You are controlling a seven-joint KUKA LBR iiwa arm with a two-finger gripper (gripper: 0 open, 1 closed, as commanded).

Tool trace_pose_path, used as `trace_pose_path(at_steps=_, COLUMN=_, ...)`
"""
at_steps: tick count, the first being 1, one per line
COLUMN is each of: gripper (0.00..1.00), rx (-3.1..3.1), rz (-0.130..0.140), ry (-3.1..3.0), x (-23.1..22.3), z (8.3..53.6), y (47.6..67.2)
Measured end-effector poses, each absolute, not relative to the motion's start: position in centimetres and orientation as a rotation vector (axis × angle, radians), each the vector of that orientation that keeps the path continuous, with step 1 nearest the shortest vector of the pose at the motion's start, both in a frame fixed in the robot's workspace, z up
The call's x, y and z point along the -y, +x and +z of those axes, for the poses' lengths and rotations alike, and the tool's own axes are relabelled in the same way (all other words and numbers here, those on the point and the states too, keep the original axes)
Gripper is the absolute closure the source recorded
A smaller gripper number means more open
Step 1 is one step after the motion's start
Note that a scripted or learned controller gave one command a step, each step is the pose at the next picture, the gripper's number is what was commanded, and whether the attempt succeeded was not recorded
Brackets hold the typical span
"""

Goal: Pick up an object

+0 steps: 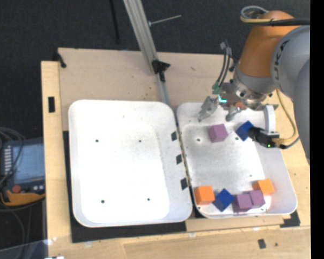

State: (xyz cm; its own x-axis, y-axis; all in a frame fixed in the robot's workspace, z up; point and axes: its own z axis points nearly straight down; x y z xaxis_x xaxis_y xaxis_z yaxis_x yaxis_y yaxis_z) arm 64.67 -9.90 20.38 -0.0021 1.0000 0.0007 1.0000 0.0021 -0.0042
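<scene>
While the gripper [220, 109] hangs with fingers spread and nothing between them at the top edge of the right bin [237, 161], a purple block [218, 133] lies just below it, a blue block [244, 130] to its right.

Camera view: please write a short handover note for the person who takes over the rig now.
Gripper: open, holding nothing, at the far end of the right bin, just above the purple block.
Things: a blue block lies beside that purple one. Along the near edge are an orange block, another blue block, two purple blocks and a second orange block. The left bin sits alongside.
Done: nothing lifted yet.
Left: grasp one block and raise it; the purple block by the gripper seems nearest.
</scene>
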Motion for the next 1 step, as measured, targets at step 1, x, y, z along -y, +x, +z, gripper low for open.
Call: trace_pose_path(at_steps=1, gripper=0.00, rx=2.225, rz=-0.001, ry=-2.219, x=9.91, z=20.66, y=64.78)
